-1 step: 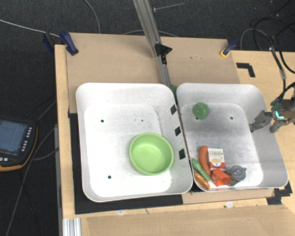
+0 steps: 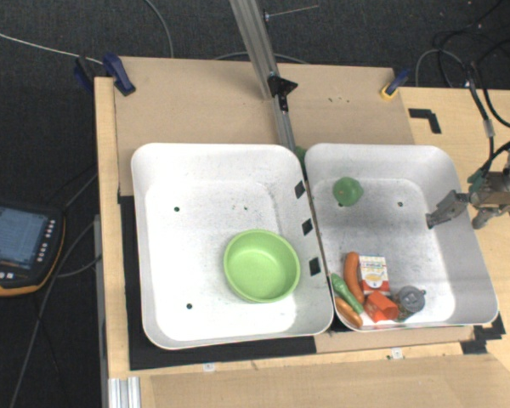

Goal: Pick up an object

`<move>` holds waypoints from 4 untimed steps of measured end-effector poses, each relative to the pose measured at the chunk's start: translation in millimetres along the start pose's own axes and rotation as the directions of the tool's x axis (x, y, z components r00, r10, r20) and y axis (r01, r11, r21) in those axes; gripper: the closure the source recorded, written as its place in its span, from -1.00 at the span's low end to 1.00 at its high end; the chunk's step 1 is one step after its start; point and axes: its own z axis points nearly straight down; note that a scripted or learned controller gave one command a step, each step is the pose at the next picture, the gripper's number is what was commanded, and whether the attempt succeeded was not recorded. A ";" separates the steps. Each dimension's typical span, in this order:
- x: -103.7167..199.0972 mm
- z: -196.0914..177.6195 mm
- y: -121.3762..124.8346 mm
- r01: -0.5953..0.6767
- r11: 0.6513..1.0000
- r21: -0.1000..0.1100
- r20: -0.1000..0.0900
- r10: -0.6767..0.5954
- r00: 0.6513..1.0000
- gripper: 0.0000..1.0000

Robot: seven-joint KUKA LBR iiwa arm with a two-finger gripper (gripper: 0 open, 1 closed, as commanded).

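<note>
The gripper [image 2: 446, 209] hovered at the right edge of the right bin [image 2: 459, 253], its fingers spread open and holding nothing — one dark finger reached in over the bin's rim. In that bin a small green ball-like object [image 2: 347, 191] sat alone near the far wall, well apart from the gripper. A cluster lay in the near corner: an orange carrot [image 2: 352, 272], a small white and orange carton [image 2: 373, 270], a red item [image 2: 380, 306] and a grey round piece [image 2: 409, 298] (too small to identify), all touching or just beside one another. The left bin [image 2: 195, 185] held a light green bowl [image 2: 262, 265], upright, near its front right. Both bins rested on the wooden bench [image 2: 204, 100] — a handheld controller [image 2: 17, 245] lay on the floor to the left.
</note>
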 end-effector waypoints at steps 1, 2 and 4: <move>-1.2 42.2 -3.5 0.000 1.000 0.003 -0.001 0.000 1.000 -1.00; -0.1 104.8 -6.3 0.000 1.000 0.005 -0.002 0.000 1.000 -1.00; 0.1 126.8 -5.9 0.000 1.000 -0.001 0.000 0.000 1.000 1.00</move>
